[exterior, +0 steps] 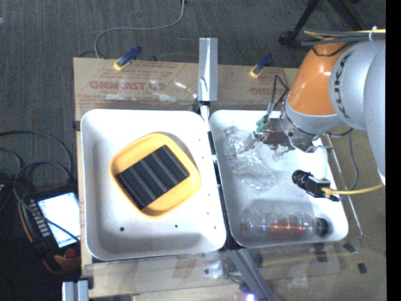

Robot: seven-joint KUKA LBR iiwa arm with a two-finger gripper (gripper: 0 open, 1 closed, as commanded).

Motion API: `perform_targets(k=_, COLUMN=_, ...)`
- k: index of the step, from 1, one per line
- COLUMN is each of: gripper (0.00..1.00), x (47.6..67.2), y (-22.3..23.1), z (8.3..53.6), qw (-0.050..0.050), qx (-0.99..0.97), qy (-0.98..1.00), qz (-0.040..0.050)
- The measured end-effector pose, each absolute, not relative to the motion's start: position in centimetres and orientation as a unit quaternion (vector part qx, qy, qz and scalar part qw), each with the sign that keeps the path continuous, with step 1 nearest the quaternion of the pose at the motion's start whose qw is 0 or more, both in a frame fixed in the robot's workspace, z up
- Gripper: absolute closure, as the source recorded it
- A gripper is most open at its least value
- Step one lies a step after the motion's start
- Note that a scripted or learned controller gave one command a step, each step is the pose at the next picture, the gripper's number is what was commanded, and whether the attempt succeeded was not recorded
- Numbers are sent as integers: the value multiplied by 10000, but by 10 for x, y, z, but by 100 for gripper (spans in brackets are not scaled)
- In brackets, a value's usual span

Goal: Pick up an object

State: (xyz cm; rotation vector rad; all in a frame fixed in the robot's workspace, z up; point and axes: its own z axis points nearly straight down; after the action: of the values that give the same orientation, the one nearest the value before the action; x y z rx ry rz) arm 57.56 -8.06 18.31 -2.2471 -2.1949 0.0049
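In the left bin [100,231] lies a yellow oval object with a black ridged top [155,174]. The right bin [336,213] holds a crumpled piece of clear plastic [247,158] in its far half. A clear plastic bottle [282,224] with a dark cap lies on its side along the near wall. My gripper [270,134] hangs low over the far part of the right bin, just right of the crumpled plastic. The grey wrist and orange band hide its tip.
A metal post [207,68] stands behind the wall between the two bins. Two blue clamps [127,57] hold the cardboard sheet at the back. A black cable fitting [307,180] juts from the arm over the right bin. A tablet [53,215] lies on the floor at left.
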Motion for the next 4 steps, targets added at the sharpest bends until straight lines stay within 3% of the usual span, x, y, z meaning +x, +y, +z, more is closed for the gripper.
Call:
perform_targets(k=1, gripper=0, x=568, y=-78, z=184, qw=-3, qx=-6919, qy=-7220, qz=15)
perform_targets(k=2, gripper=0, x=581, y=-102, z=100, qw=-63, qx=-6552, qy=-7554, qz=-48)
perform_targets(k=3, gripper=0, x=654, y=-119, z=92, qw=-58, qx=-6584, qy=-7526, qz=-28)
perform_targets(k=4, gripper=100, x=657, y=-121, z=111, qw=-91, qx=-6582, qy=-7528, qz=-38)
